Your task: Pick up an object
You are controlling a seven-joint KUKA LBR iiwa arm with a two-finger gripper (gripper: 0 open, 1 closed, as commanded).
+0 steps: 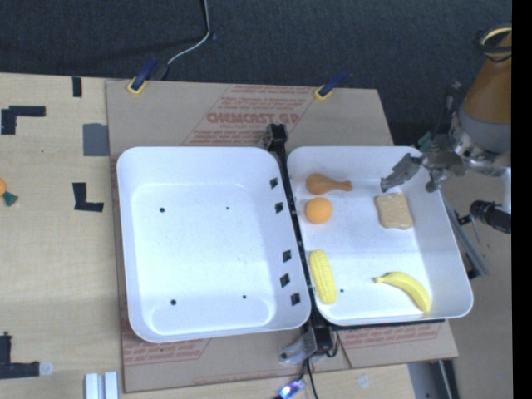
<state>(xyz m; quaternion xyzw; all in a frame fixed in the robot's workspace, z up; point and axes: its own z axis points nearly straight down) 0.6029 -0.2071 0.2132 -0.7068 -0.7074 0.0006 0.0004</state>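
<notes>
Right now the pincer (pixel 413 171) is hovering at the right bin's (pixel 432 306) one-o'clock corner, fingers spread and gripping nothing, just above the bread slice (pixel 394 212). The chicken drumstick (pixel 327 184) and orange (pixel 318 211) are lying at ten o'clock, corn (pixel 323 276) and banana (pixel 405 288) toward six. Descending this close to the wall, I'd judge, it is risking clipping the rim or nudging the flat slice aside.

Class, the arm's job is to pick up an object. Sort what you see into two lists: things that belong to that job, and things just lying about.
Job:
gripper
bread slice
drumstick
orange
corn cob
banana
right bin

Lying about:
left bin
cardboard sheet
white cable
</notes>
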